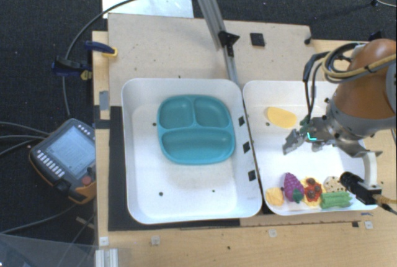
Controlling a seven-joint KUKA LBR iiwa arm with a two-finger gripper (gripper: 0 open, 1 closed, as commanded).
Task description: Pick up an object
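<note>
My gripper [303,144] hangs over the middle of the right bin [260,135], open, with nothing between its fingers. A flat yellow piece [281,117] lies just up and left of it on the bin floor. Along the bin's near edge lies a row of toy foods: a small yellow piece [273,196], purple grapes [291,185], a red-orange piece [311,189], a spotted cookie [333,184] and a green vegetable [336,199]. The row sits well below the gripper.
The left bin [139,154] holds a teal divided plate [196,129]. A metal pole [211,5] slants over the back of the bench. The grey arm with its orange band [372,73] fills the right side above the right bin. A pendant [65,157] lies off the bench at left.
</note>
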